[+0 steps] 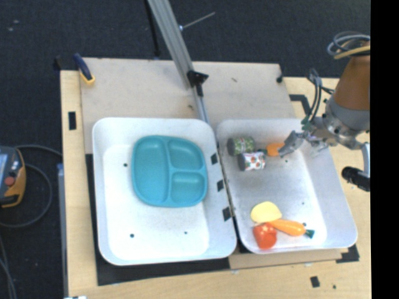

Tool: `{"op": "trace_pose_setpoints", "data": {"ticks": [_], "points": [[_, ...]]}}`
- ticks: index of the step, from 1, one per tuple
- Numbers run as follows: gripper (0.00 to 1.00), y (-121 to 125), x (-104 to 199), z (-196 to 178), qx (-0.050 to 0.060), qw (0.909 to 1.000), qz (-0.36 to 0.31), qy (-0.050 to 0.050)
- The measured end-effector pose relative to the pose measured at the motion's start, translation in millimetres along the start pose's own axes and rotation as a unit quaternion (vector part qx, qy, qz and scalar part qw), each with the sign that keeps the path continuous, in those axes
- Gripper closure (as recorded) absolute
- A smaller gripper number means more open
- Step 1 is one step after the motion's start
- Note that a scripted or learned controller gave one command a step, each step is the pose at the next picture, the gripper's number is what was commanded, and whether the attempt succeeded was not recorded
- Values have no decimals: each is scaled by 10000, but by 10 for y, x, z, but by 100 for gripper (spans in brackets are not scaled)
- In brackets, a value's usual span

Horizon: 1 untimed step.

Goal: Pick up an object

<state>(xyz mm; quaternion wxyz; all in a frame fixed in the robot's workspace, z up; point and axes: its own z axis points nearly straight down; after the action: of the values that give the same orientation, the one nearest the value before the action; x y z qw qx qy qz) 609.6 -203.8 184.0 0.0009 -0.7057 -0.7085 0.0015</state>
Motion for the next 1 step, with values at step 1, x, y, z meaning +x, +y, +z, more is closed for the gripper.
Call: {"op": "trace_pose_setpoints", "data": {"ticks": [1], "points": [[0, 14, -35, 417, -14, 10000, 16, -8]]}}
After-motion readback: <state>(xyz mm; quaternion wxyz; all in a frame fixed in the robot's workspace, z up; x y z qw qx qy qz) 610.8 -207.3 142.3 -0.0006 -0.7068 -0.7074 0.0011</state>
